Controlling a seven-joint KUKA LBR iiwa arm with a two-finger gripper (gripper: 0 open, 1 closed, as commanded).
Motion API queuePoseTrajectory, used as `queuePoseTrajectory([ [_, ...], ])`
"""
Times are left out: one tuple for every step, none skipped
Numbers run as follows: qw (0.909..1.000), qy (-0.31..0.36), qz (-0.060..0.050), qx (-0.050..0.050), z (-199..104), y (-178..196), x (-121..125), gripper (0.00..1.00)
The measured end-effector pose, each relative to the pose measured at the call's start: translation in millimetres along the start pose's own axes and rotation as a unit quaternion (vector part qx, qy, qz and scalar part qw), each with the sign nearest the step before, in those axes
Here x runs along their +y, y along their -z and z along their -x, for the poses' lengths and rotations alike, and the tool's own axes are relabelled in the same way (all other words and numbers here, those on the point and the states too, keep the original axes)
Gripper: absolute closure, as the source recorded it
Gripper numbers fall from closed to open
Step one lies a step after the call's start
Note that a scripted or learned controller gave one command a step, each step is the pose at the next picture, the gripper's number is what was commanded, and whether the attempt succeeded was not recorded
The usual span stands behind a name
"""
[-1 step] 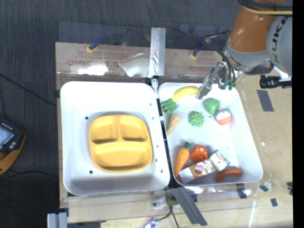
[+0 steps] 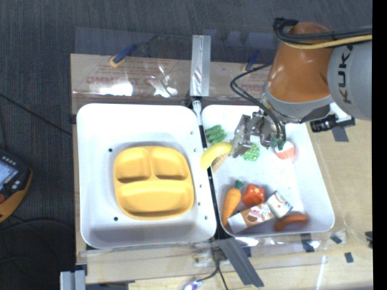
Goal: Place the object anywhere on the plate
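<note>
Nearest edge of the right bin (image 2: 315,189): sausage (image 2: 291,222) in the near right corner, carton (image 2: 254,215) just left of it and touching, small can (image 2: 280,205) lying against the carton's far end. Carrot (image 2: 230,204) stands on end by the divider, tip down, with a red pepper (image 2: 254,193) just beside it, between the carrot and the can. Left bin (image 2: 97,138) holds the yellow plate (image 2: 154,183), three compartments, roughly centred, flat. Mid bin on the right side: banana (image 2: 213,154) lies tilted against the divider, one end on the rim between the bins, so well apart from the plate's surface. Just right of the banana is a green knobbly piece (image 2: 251,153), and right of that a red-and-white piece (image 2: 285,151). Gripper (image 2: 254,139) hangs right over the green piece, with the banana just beside its left side; can't tell whether it is spread or closed, nor whether it pinches anything, since the metalwork overlaps the objects. A leafy green item (image 2: 214,133) sits just past the banana by the divider. Farther back, the arm (image 2: 302,65) with its orange band comes in from the right, cables looped around it. Behind the bins is brown board (image 2: 139,77) with clear tape.
</note>
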State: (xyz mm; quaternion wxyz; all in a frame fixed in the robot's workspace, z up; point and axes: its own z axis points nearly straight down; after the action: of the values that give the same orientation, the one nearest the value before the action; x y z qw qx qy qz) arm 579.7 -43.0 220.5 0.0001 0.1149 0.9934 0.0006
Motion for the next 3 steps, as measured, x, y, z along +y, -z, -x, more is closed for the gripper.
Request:
queuePoseTrajectory([
  [0.9998,-0.020,0.000,-0.001,-87.2,64.2,36.3,1.00],
  [0.9999,0.014,0.000,-0.001,-104.9,127.3,81.2,1.00],
  [1.0000,0.002,0.000,0.000,-129.3,81.9,135.0,1.00],
])
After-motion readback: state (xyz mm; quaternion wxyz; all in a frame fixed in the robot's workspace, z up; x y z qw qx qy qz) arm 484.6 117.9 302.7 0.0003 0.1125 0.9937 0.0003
